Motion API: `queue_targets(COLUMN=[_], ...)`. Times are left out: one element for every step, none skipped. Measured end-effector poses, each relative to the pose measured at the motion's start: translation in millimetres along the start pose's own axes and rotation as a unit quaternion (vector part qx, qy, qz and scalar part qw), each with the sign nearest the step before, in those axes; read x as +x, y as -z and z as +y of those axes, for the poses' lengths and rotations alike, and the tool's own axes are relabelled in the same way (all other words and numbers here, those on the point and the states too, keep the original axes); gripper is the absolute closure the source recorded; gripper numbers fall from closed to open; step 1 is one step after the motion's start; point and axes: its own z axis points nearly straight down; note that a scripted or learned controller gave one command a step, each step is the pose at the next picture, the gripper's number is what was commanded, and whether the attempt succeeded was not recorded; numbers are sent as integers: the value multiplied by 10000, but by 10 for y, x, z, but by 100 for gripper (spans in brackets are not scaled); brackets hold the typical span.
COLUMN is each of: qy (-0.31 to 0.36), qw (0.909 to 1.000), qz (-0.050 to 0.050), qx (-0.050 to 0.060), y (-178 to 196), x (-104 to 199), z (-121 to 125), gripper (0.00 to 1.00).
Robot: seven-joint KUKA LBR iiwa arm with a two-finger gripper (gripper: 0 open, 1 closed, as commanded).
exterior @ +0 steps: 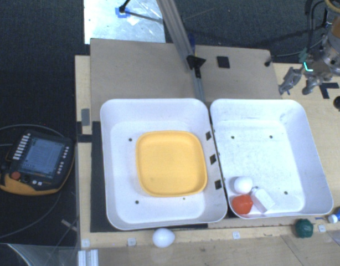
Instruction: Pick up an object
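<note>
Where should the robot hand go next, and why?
Probably down and left toward the white ball and orange ball. The gripper hangs above the right bin's far corner, open, holding nothing, while those sit in the near-left corner.

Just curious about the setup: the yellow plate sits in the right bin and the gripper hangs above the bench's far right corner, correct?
Not quite. The camera view shows the yellow plate in the left bin, not the right one. The gripper does hang above the bench's far right corner.
</note>
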Motion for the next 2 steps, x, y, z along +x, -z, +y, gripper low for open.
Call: queue_targets(qy=[0,5], qw=[10000,10000], qz=[0,2], qx=[0,15], y=[0,-435], x=[0,45], z=[0,44], gripper=[0,0])
